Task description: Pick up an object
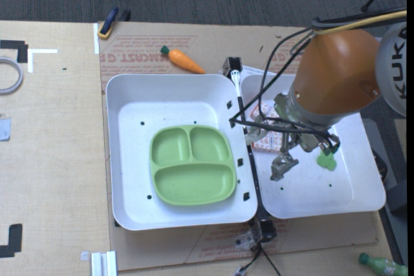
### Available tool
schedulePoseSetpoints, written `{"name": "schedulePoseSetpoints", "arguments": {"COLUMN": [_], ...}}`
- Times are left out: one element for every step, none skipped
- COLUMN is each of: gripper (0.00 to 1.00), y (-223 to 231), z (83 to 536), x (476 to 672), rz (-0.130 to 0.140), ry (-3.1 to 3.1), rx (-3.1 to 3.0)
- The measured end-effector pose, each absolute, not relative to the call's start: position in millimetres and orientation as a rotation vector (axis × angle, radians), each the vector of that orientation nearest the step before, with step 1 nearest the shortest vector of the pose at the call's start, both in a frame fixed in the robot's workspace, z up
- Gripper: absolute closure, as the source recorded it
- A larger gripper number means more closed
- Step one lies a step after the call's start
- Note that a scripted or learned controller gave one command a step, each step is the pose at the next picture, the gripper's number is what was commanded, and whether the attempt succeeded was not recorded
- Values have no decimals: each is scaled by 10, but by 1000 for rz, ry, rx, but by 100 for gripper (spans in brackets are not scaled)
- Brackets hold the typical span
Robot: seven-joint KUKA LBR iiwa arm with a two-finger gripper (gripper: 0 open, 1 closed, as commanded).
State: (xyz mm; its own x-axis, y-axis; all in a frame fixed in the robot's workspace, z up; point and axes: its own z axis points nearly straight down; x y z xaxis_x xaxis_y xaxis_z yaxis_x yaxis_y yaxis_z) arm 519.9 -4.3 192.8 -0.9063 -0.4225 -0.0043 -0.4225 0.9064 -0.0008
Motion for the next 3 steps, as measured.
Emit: {"name": "schedulePoseSetpoints", "arguments": {"gripper": [0,0,0], "y": [-241,-252,24], "z": [1927,1928,1925], "x": [4948,4868,4858], "rz": [0,0,0], "ry": [2995,2993,2959], "rx": [-940,-941,-1048]}}
